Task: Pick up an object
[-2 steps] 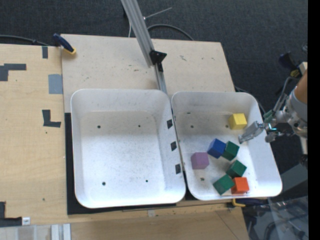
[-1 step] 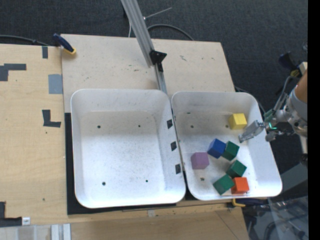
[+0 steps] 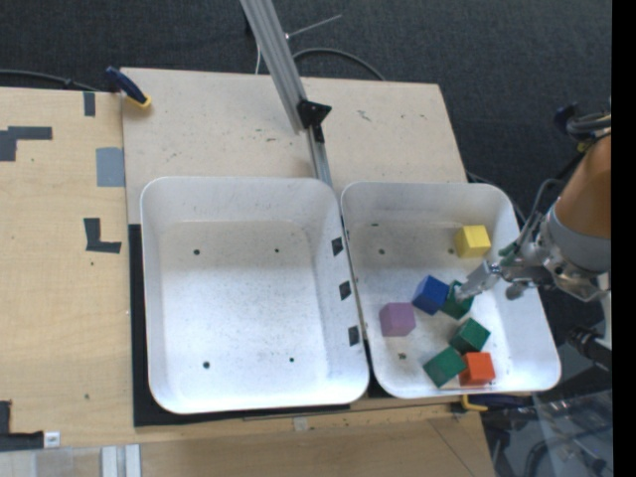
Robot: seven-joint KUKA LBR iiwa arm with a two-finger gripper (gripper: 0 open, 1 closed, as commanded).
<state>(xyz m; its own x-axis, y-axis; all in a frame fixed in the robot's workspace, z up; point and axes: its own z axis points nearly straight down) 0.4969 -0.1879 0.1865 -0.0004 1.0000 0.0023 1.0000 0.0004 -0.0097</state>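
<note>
My gripper dips toward the green block beside the blue block; finger state, I cannot tell.

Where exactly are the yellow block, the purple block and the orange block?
yellow block [image 3: 473, 238], camera view, middle of its top face
purple block [image 3: 397, 319], camera view, middle of its top face
orange block [image 3: 479, 368], camera view, middle of its top face
</note>
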